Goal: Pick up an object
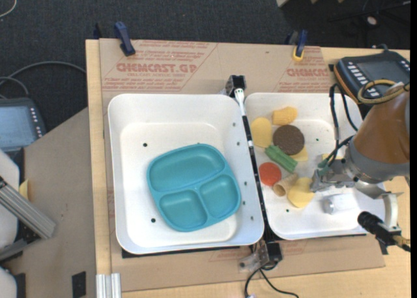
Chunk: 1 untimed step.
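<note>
The right bin (306, 225) holds several small toy foods: a yellow piece (261, 131), an orange-yellow piece (285, 116), a brown round cookie (288, 139), a green stick (281, 158), a red round piece (270, 173), a tan cone-like piece (281, 188) and a yellow lump (300, 194). My gripper (324, 182) reaches down into the right bin from the right, just right of the yellow lump. Its tips sit low over the bin floor, partly hidden by the wrist.
The left bin (130, 127) carries a teal three-compartment plate (194, 186). A black divider strip (247, 140) runs between the bins. A small grey piece (329, 206) lies near the gripper. A pendant with cables (368, 75) sits at the back right.
</note>
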Available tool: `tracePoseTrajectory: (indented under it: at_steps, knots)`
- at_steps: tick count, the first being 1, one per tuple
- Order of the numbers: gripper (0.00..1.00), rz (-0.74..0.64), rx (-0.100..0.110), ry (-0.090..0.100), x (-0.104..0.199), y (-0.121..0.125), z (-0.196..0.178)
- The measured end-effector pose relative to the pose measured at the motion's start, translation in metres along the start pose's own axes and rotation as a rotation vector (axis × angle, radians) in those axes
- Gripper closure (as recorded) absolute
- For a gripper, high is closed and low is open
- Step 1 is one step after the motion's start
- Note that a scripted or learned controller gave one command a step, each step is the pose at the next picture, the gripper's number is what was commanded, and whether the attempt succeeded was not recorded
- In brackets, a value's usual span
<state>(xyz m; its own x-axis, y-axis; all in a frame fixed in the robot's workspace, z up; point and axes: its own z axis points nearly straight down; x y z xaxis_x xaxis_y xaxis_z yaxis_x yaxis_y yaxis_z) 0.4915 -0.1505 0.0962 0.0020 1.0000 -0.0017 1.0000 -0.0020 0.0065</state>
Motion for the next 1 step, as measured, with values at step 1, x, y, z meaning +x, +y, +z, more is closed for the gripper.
tracePoseTrajectory:
  at_steps: [1]
  knots:
    - [1.0, -0.013, -0.003, 0.005, 0.0943, -0.0055, -0.0935]
